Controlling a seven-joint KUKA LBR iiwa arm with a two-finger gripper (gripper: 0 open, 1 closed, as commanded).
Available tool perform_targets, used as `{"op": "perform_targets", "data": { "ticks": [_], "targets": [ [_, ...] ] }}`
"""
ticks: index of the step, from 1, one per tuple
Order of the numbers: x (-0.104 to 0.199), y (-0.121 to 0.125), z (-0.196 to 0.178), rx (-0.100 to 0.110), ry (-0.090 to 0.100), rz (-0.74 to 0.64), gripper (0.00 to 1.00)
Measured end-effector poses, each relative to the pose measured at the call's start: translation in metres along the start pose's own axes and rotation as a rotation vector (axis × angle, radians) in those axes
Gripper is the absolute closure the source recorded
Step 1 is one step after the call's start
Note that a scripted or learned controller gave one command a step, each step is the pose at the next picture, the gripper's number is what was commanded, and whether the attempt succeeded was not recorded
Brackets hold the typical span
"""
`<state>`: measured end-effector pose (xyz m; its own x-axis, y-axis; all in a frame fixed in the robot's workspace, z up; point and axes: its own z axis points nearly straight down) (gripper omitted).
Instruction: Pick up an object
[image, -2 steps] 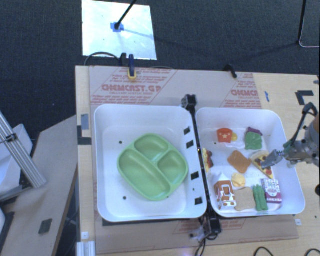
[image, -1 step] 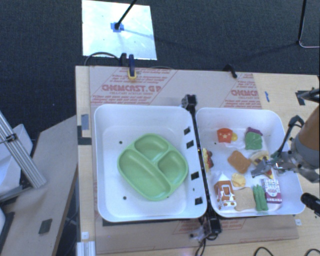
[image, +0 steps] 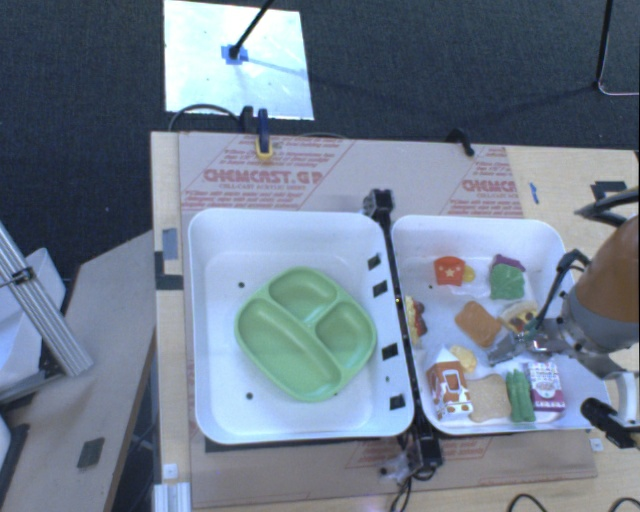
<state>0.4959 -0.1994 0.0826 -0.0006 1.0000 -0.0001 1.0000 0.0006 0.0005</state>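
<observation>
While crowded by toys (image: 478, 322) in the right bin (image: 545, 235), claw (image: 508, 348), grip state unclear.

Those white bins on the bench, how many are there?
2. The left bin holds a green divided plate; the right bin holds small toys, where the claw reaches.

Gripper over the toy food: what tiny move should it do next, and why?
Probably a small drop straight down. The gripper hovers in the right bin beside the brown bread-like piece, with nothing seen between its fingers, so lowering comes before closing.
</observation>
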Motion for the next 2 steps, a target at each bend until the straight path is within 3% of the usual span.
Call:
{"op": "perform_targets", "data": {
  "ticks": [1, 2],
  "targets": [
    [0.000, 0.001, -0.013, -0.003, -0.001, -0.001, 1.00],
    [-0.004, 0.006, -0.076, -0.007, -0.003, -0.003, 1.00]
  ]
}}
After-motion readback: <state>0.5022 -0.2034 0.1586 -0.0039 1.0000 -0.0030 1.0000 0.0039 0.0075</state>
